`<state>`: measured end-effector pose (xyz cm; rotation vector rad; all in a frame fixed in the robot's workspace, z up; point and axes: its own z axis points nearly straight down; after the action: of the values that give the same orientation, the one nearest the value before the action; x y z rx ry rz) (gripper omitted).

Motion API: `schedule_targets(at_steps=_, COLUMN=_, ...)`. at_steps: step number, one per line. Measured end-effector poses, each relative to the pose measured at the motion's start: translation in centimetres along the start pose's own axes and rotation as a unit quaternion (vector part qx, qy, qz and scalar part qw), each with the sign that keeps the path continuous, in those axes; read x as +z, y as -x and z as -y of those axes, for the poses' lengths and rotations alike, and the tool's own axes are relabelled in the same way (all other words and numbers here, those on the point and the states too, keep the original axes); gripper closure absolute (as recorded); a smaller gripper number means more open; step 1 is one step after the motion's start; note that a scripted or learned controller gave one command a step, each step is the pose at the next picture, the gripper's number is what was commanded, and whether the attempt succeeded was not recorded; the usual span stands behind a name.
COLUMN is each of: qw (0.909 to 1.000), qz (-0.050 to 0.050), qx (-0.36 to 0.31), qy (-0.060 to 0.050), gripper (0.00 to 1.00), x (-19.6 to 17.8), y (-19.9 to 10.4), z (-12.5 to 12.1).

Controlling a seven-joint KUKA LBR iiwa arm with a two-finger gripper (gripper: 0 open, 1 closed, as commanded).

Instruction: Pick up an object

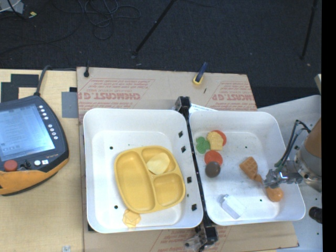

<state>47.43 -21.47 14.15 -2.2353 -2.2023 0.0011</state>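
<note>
Plastic toy food is what I have to choose from, and the nearest piece is a small round orange-brown lump (274, 194) lying at the lower right of the frame, in the right-hand shallow white bin (247, 121), close to its right wall. My two-finger gripper (276, 176) sits just above it in the picture, between that lump and a tan cone-shaped piece (250, 166) to its left. Whether my hand is spread or closed I cannot tell at this size, and I see nothing caught in it.

I judge the lump to be light, hard and smooth, so it will likely roll or squirt sideways if I pinch off-centre. I would take it across its widest part, square on, with the wall side left room enough.

Further left in the same bin lie a green piece (202, 145), a yellow and red piece (216, 138), a red disc (213, 157) and a dark brown ball (212, 169), bunched together near the divider; crowded, so harder to close around. A pale flat block (229, 206) lies at the lower edge of the bin.

The left-hand white bin (131, 117) holds a yellow divided plastic tray (135, 180) with a pale slice (158, 165) in one compartment, and a small yellow piece (132, 219) beside the tray's lower corner.
</note>
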Motion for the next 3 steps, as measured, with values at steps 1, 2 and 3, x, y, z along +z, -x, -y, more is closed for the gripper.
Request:
schedule_targets(at_steps=1, qw=1.0, qz=0.0, qx=0.0, qy=0.001, gripper=1.0, x=-0.58, y=-0.01, z=-0.06)
schedule_targets(at_steps=2, qw=1.0, qz=0.0, qx=0.001, qy=0.0, gripper=1.0, x=-0.2, y=-0.04, z=-0.02)
schedule_targets(at_steps=3, qw=1.0, qz=0.0, qx=0.002, qy=0.001, gripper=1.0, x=-0.39, y=0.04, z=-0.02)
